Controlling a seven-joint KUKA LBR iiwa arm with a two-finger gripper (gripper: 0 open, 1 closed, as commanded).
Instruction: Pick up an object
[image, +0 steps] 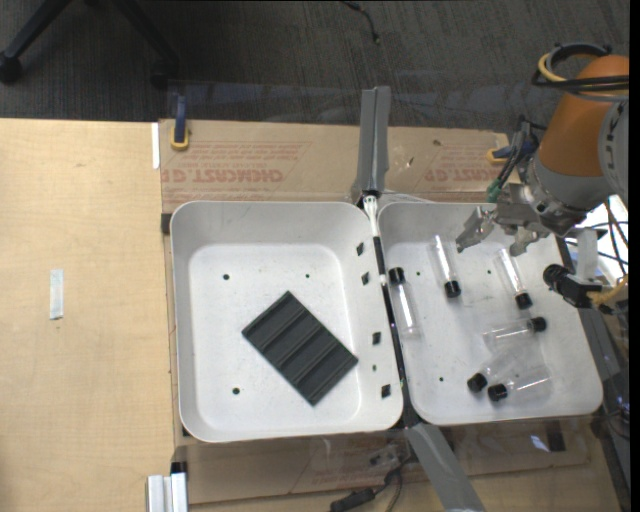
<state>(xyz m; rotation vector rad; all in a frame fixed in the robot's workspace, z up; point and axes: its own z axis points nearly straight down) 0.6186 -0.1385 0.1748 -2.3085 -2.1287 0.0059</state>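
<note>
Grey two-finger gripper (497, 234) with fingers spread apart, empty, over right shallow white bin (560, 400), clear black-capped plastic tubes (444, 268) faint against it, arm's orange band (578, 120) cut off at right

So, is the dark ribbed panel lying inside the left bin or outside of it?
Inside. The dark ribbed panel lies flat on the floor of the left bin, turned at a slant, clear of its walls.
</note>
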